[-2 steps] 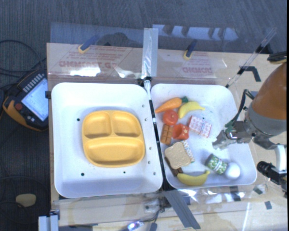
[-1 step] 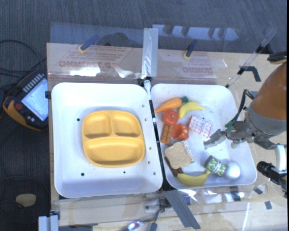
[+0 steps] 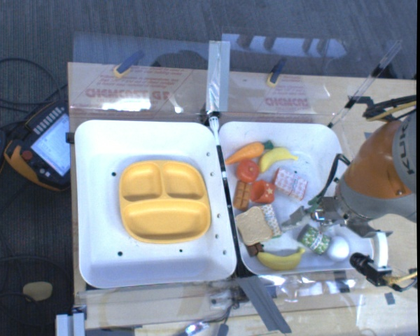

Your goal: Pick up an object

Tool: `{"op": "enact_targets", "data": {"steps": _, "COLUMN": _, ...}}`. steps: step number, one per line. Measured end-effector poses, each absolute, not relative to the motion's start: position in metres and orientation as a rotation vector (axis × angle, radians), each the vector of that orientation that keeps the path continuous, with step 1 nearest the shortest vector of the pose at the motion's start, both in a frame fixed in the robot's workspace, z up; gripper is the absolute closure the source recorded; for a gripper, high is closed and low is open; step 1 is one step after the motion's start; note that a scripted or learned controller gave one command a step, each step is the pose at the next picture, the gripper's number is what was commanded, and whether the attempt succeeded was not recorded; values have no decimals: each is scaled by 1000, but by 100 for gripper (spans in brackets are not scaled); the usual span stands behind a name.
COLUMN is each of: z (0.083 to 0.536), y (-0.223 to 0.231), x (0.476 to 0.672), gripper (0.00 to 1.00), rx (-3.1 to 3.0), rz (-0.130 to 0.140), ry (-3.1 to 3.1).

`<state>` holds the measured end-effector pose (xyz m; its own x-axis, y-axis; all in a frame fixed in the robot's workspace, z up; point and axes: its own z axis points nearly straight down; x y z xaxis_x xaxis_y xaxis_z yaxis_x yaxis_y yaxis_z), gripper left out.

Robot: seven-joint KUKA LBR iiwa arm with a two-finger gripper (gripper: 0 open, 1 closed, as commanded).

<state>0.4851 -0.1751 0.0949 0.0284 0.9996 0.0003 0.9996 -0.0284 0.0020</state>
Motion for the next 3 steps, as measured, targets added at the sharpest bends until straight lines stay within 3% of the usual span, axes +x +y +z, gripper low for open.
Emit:
{"op": "enact_targets", "data": {"steps": 1, "z": 90, "y": -204, "x": 487, "gripper": 0, "rx": 2107, "rz": 14, "ry": 2336}}
{"op": "enact_targets", "data": {"steps": 2, "z": 102, "y": -202, "x": 485, "gripper": 0, "rx": 2091, "rz": 2, "ry": 2346}}
{"op": "enact_targets", "data": {"steps": 3, "z": 96, "y": -209, "x": 494, "gripper": 0, "rx": 2421, "rz": 37, "ry": 2012}}
